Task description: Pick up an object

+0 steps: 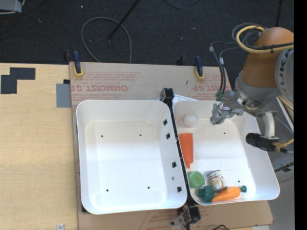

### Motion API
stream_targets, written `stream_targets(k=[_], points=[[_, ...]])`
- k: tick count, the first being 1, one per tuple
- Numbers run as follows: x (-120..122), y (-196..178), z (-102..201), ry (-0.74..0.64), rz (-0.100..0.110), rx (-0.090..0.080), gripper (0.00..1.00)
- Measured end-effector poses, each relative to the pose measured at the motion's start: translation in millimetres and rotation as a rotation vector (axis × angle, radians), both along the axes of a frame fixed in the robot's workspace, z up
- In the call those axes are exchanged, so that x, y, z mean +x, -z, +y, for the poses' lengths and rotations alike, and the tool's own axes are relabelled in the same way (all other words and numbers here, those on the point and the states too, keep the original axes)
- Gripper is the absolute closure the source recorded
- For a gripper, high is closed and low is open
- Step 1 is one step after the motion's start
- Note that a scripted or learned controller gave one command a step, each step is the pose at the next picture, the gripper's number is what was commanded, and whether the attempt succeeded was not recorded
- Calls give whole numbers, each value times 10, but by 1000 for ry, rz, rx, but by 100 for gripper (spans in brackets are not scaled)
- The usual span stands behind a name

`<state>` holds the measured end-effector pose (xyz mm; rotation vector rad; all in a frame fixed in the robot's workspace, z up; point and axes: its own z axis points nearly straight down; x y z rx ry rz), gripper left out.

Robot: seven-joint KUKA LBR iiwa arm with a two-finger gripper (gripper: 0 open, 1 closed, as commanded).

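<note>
While claw (219, 115) hovers above right bin (261, 176), grip perhaps empty, opening unreadable, blurred.

A light wooden bench (33, 147) is seen from above, with black and grey patches near its far left part. A sheet of brown cardboard (120, 83) printed with red lettering is laid on the bench and is held at its far edge by two yellow-tipped clamps (77, 71). Two shallow white bins are set side by side on the cardboard, the left bin (86, 152) touching the right bin (261, 176) along a black divider (175, 147).
</note>
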<state>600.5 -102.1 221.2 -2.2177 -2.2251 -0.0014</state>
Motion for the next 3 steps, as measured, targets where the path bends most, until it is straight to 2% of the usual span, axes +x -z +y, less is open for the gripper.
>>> stream_targets(k=[2, 3], points=[[164, -68, 898, 1, 1, -1, 100], [94, -107, 1482, 0, 1, 0, 100]])
